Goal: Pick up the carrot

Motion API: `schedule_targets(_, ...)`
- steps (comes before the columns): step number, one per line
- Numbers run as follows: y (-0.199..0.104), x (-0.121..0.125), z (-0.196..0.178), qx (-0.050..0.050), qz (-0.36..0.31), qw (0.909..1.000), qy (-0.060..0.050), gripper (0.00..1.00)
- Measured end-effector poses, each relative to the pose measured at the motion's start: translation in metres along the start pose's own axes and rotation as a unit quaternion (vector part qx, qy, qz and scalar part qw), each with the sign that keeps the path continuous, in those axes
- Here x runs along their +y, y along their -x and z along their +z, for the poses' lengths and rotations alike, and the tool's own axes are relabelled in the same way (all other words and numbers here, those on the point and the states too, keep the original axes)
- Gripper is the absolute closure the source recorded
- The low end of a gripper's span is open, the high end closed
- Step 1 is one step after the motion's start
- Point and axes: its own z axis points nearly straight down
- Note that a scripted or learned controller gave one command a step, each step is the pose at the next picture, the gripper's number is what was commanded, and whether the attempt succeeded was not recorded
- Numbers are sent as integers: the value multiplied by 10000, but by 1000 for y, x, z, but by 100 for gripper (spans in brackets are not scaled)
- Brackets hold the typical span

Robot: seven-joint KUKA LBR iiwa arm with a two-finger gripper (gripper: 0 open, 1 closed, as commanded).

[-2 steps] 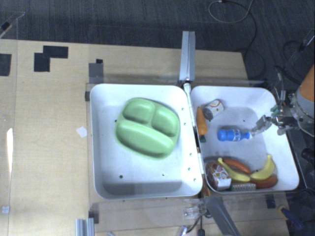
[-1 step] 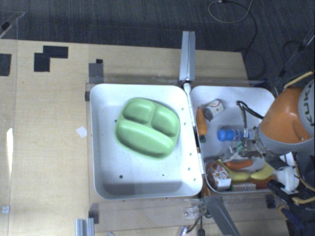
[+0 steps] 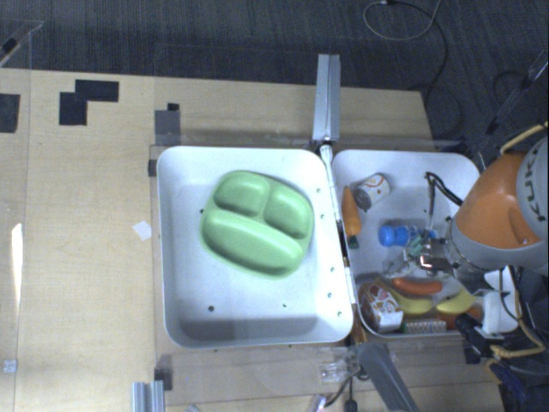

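The carrot (image 3: 350, 210) is a short orange stick lying lengthwise against the left wall of the right bin (image 3: 403, 163). My gripper (image 3: 425, 260) hangs low over the front half of that bin, under the grey wrist and orange band (image 3: 497, 209). It sits to the right of the carrot and nearer the front, well apart from it. It hovers just above a red-orange sausage-shaped item (image 3: 418, 286). Nothing is visibly held.
The right bin also holds a small can (image 3: 371, 189), a blue object (image 3: 395, 234), a yellow banana (image 3: 448, 303) and a round brown jar (image 3: 380, 303). A green divided plate (image 3: 256, 221) lies in the left bin (image 3: 184, 256). A metal divider (image 3: 336, 230) separates the bins.
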Motion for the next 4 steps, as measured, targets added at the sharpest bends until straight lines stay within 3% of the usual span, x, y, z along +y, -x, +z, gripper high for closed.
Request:
schedule_targets(1,-1,4,-12,-5,-9,10000,48,100)
schedule_targets(2,58,6,-186,-27,1050,9945,-23,100)
schedule_targets(3,17,1,-194,-31,2078,9782,-37,100)
schedule_targets(4,52,4,-133,-23,605,9982,-38,100)
